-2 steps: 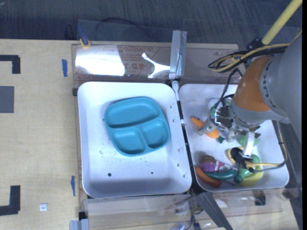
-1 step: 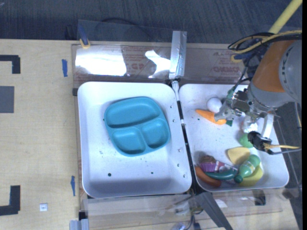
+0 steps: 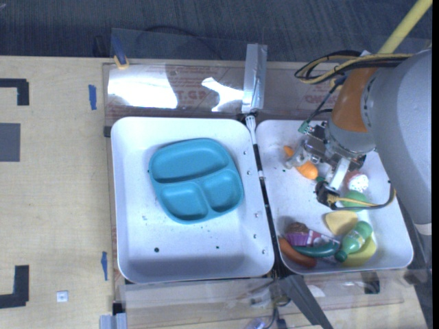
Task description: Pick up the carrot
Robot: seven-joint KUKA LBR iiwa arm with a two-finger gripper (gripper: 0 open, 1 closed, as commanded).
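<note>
The orange carrot (image 3: 308,171) lies in the upper left part of the right bin (image 3: 274,204). A smaller orange bit (image 3: 289,153) shows just up and left of it, and whether it belongs to the carrot is unclear. My gripper (image 3: 317,157) is low over the carrot, reaching in from the right and covering part of it. Whether it touches or holds the carrot cannot be made out from this angle.
The left bin (image 3: 130,149) holds a blue divided plate (image 3: 197,179). In the right bin's lower half lie a white-pink ball (image 3: 358,182), a green piece (image 3: 358,199), a yellow wedge (image 3: 341,221), a green bottle (image 3: 357,238), a purple cupcake (image 3: 302,237) and a brown sausage (image 3: 293,252).
</note>
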